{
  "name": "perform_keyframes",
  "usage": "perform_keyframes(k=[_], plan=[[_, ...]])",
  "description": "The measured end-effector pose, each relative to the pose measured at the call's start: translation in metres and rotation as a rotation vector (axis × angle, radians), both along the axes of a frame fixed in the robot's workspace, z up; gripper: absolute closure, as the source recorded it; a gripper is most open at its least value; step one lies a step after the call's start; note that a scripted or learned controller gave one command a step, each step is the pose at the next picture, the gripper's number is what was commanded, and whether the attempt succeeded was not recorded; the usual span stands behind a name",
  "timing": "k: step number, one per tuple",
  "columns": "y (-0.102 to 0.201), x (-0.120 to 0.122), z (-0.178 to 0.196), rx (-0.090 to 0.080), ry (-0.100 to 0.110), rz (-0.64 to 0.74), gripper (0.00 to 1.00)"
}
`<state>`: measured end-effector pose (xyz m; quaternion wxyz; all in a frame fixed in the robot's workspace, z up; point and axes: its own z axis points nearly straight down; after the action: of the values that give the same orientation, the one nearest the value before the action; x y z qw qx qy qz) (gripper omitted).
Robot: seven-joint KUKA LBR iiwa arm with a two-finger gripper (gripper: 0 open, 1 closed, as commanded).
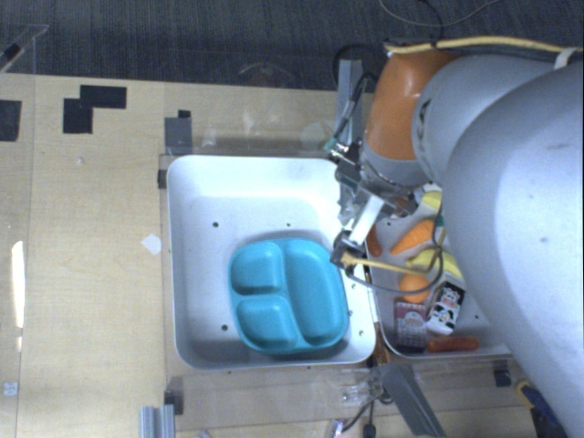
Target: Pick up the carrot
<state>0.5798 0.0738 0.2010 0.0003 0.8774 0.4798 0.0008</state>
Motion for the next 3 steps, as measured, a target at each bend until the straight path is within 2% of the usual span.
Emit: perform_keyframes(k=[1, 2, 3], plan=[[0.049, -0.011, -0.035, 0.001, 0.002, -0.476, 1.00], [0.069, -0.086, -0.107, 0.012, -0.015, -0.602, 1.00], [0.068, -0.085, -0.107, 0.012, -0.019, -0.603, 0.00]])
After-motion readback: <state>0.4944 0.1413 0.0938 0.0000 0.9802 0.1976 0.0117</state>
